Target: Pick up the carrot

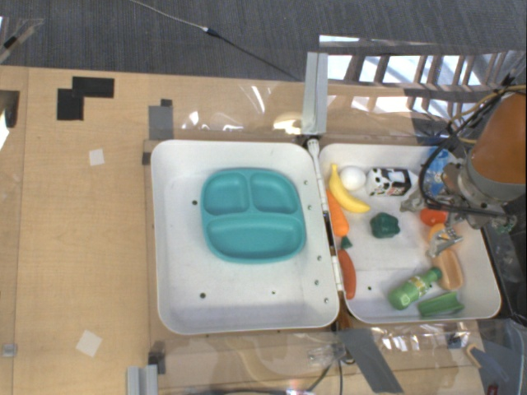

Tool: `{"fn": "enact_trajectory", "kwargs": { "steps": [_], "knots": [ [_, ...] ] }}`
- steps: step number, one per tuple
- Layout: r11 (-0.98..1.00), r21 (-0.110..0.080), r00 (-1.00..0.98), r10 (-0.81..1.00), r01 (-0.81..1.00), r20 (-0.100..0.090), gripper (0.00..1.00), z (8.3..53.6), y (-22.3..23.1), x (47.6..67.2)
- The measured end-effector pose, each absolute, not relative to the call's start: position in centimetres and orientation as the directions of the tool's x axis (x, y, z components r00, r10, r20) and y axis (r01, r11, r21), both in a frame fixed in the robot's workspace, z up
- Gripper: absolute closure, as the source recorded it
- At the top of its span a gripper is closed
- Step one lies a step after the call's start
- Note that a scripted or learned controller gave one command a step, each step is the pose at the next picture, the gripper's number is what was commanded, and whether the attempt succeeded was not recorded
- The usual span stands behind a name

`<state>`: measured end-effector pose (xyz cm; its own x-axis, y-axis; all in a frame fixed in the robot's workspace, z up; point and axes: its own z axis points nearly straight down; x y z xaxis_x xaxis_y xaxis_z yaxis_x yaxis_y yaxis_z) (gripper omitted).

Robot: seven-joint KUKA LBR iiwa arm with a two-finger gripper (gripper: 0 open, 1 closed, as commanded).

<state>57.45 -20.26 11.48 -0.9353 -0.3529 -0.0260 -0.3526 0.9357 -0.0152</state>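
Orange carrot (338,218) lies along right bin's (486,303) left wall; end effector (445,239) grip state unclear

Camera: single unit, fixed above the worktop (74,245), looking down at a slant. Facing: toward 12 o'clock, where dark grey floor (165,15) fills the frame's top strip beyond the worktop's far edge. Range: moderate; both white bins fit whole, with worktop margin at 9 and 6 o'clock. Framing: left bin (177,303) sits near centre, right bin (486,303) toward 3 o'clock, close to the frame edge. Arm (502,151) enters at 3 o'clock, cut off by the frame. Metal frame rails (412,68) cross at 1 o'clock.
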Motion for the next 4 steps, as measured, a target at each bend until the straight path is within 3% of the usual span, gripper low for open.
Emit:
{"fn": "enact_trajectory", "kwargs": {
  "steps": [1, 2, 3, 4],
  "knots": [
    [0.945, -0.006, -0.945, -0.326, -0.326, -0.012, 0.0, 8.9, -20.5, 56.8],
    [0.944, -0.01, -0.944, -0.33, -0.33, -0.019, 1.0, 10.2, -20.3, 57.1],
    [0.944, -0.01, -0.944, -0.331, -0.33, -0.018, 0.0, 10.2, -20.3, 57.1],
    [0.943, -0.015, -0.942, -0.333, -0.333, -0.028, 1.0, 11.5, -20.2, 57.4]
  ]
}}
